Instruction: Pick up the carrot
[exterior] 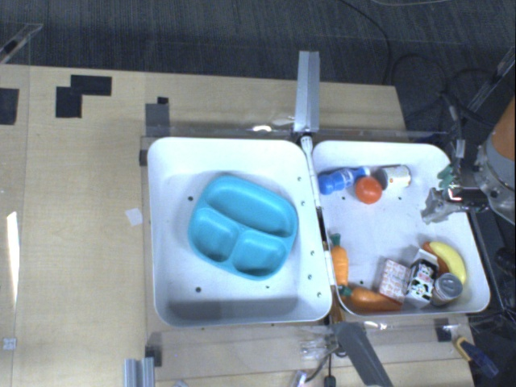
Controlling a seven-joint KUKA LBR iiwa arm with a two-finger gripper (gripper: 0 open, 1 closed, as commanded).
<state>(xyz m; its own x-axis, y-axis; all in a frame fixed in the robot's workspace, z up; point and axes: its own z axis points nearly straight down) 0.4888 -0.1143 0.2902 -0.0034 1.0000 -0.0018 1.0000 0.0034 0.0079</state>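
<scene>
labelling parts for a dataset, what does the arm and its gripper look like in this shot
At the right edge, the arm shows as a grey body with an orange band above the wrist. The gripper at its end is grey metal, small and blocky, with a tiny red spot on it. Dark cables run alongside the arm above it. The picture is too blurry to show more detail.

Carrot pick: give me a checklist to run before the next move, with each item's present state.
1. Carrot in view, against the right bin's left wall: ok.
2. Carrot top uncovered: ok.
3. Room beside it: not ok, wall on one side, second orange item just below.
4. Gripper over the carrot: not ok, it sits at the bin's right edge.
5. Gripper open: cannot tell.
6. Path across the bin floor unobstructed: ok.
</scene>
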